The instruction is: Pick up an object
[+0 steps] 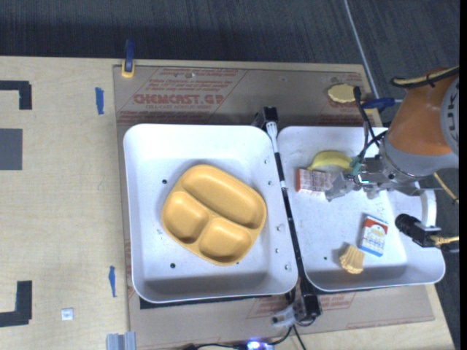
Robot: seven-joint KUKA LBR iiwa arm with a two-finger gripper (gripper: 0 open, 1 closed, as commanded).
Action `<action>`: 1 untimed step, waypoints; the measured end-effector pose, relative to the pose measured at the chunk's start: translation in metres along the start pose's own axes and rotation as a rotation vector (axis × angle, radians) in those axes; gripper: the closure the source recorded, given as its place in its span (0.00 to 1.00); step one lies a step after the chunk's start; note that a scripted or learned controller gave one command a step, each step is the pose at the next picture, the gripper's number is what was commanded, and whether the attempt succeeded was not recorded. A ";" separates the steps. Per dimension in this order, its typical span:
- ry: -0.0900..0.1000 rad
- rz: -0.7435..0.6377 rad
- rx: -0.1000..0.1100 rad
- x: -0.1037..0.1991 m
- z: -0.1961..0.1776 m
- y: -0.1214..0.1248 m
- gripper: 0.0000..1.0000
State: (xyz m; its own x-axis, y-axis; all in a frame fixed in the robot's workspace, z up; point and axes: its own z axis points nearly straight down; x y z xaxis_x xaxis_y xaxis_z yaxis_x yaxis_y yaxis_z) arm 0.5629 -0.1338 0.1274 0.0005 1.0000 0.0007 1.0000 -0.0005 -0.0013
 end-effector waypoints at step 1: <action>-0.001 0.001 -0.004 0.028 0.041 -0.028 0.00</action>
State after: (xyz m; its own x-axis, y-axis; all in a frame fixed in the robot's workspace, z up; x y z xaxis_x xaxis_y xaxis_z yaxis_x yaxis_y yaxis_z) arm 0.5345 -0.1052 0.0861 0.0012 1.0000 -0.0002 1.0000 -0.0012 0.0024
